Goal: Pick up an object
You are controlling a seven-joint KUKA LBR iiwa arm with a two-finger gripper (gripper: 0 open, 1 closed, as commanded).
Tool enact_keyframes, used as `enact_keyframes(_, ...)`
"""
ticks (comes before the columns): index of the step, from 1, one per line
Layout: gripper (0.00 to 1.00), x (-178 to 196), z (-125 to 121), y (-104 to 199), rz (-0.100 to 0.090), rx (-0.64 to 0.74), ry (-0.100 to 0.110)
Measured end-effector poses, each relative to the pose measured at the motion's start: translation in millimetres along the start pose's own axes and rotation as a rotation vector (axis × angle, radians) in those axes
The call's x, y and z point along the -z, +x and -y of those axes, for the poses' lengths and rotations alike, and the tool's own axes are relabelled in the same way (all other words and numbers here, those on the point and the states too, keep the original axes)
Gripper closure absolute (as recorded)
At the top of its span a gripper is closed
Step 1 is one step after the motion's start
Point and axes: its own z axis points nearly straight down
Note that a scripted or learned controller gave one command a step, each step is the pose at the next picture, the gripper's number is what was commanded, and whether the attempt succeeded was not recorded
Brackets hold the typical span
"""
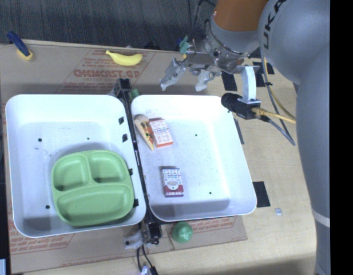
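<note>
End effector [186, 80] hangs spread, holding nothing, above the right bin's [239, 171] far edge. Two small cartons: one [160, 133] near its far-left corner, one [172, 181] mid-bin. Probably light, stiff cardboard; pinch across the narrow sides.

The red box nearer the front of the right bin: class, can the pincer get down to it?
Probably yes. The red box lies flat and alone on the bin floor, nothing over it; the pincer hangs above the bin's far rim.
</note>
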Motion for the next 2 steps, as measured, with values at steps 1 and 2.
enact_keyframes(1,0.00,28,-25,-53,0.002,-0.003,-0.006)
enact_keyframes(2,0.00,0,-17,-12,0.000,0.000,0.000)
